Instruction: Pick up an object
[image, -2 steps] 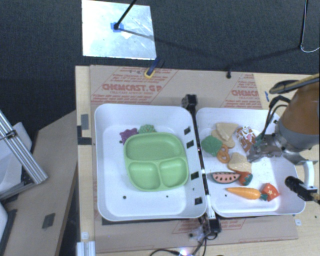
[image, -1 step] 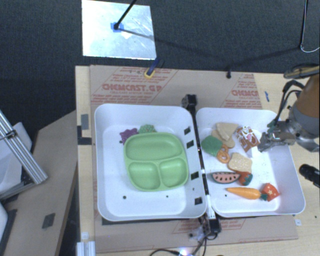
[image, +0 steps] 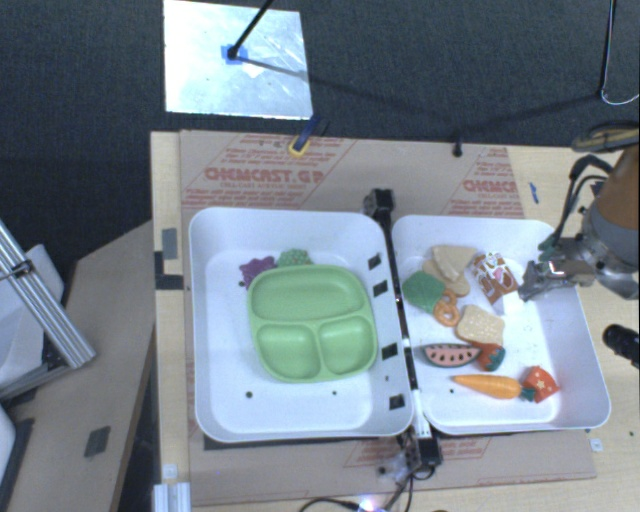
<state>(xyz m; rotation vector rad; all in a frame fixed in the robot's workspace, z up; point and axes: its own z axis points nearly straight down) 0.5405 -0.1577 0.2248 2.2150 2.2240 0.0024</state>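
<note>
I'm looking down on both bins now, and my gripper sits at three o'clock of the right bin, low over its right wall, the grey arm trailing off to the right behind it. The fingers are small and dark against the white; I cannot tell whether they are spread or pressed together, and I see nothing between them. Just left of the fingertips lies a red-and-white packet, near but apart. Around the bin's middle: a tan bread piece at eleven o'clock, a green leafy piece toward nine, an orange pretzel beside it, a cracker at centre. Lower, a watermelon slice at seven, a carrot at six, a small red piece at five. In the left bin a green divided plate fills the centre, purple grapes at its eleven o'clock.
</note>
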